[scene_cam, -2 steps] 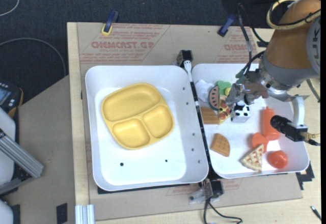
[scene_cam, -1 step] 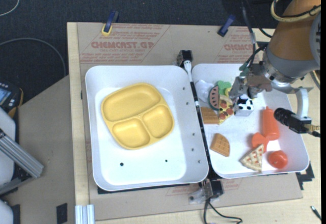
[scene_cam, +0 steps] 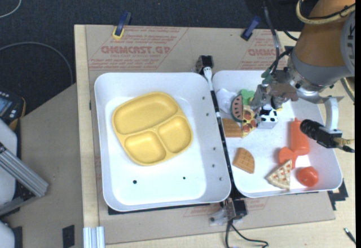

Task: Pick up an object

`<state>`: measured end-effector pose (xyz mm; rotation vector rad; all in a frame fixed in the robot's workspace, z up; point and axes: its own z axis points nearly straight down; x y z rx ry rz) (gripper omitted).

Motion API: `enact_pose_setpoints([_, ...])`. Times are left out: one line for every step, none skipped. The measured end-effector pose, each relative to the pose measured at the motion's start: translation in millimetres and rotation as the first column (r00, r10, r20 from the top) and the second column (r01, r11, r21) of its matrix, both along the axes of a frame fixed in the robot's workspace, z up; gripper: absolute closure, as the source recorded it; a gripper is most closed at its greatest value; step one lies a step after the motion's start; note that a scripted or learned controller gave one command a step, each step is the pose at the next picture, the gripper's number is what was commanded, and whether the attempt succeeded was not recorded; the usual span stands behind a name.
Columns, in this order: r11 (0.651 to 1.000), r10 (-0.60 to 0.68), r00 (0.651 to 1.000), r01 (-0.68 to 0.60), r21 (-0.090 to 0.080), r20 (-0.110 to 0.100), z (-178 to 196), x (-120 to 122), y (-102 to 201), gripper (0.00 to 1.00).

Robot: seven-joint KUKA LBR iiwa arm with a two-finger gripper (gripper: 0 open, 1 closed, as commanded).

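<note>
Arm down over the toy-food pile in the right bin.

Camera view: the gripper (scene_cam: 264,107) sits low among clustered toys at the right bin's (scene_cam: 327,182) near-left part, likely to grab one; its grasp I cannot tell. A watermelon slice (scene_cam: 237,107) lies just left of it, a black-and-white cube (scene_cam: 269,118) just beneath. The yellow tray (scene_cam: 151,127) rests in the left bin (scene_cam: 107,128).

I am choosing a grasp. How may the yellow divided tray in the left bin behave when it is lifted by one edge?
The yellow tray looks like stiff moulded plastic, so it probably keeps its shape. Being wide and shallow, it may tilt. Its glossy rim could slip.
</note>
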<state>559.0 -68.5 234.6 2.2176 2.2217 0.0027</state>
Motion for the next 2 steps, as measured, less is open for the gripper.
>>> enact_pose_setpoints([1.0,-0.002,1.0,0.002,-0.001,-0.001,-12.3,10.6,-8.4,1.0])
enact_pose_setpoints([1.0,-0.003,1.0,0.003,0.0,-0.003,-9.4,6.6,-11.6,1.0])
